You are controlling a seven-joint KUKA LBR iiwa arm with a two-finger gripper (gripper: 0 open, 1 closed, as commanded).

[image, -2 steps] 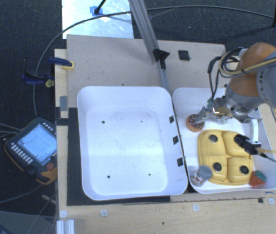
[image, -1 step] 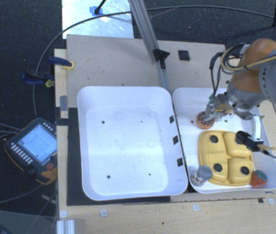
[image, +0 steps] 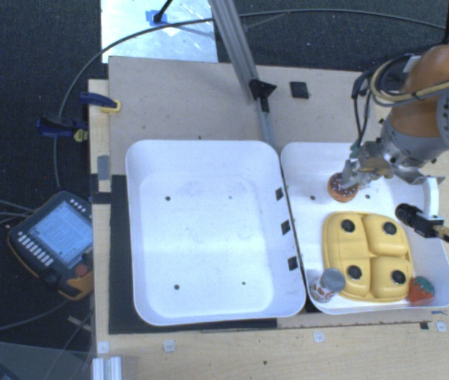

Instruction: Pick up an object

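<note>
At the near edge of the right bin [image: 307, 169], a small grey-topped pot [image: 327, 283] stands in the near left corner, touching or just beside the yellow tray [image: 367, 253]. A strawberry [image: 422, 289] lies in the near right corner, against the tray's other end. The tray has four hollows, each with a dark dot, and fills most of the bin's near half, its long side running across the bin. Beyond it, apart from the tray, a brown disc [image: 340, 187] sits on the bin floor near the middle. It looks round from above, so no long axis or heading can be told. The gripper [image: 352, 175] is right at the disc's far right edge, but whether it is spread, closed or clamped on the disc cannot be told. The arm [image: 418, 129] comes in from the right over the bin's far corner, wrist angled down and to the left, with the orange band [image: 439, 71] above it. The left bin [image: 200, 236] lies alongside, the two rims touching. Farther back on the bench [image: 176, 101] lies a black square [image: 299, 90].
</note>
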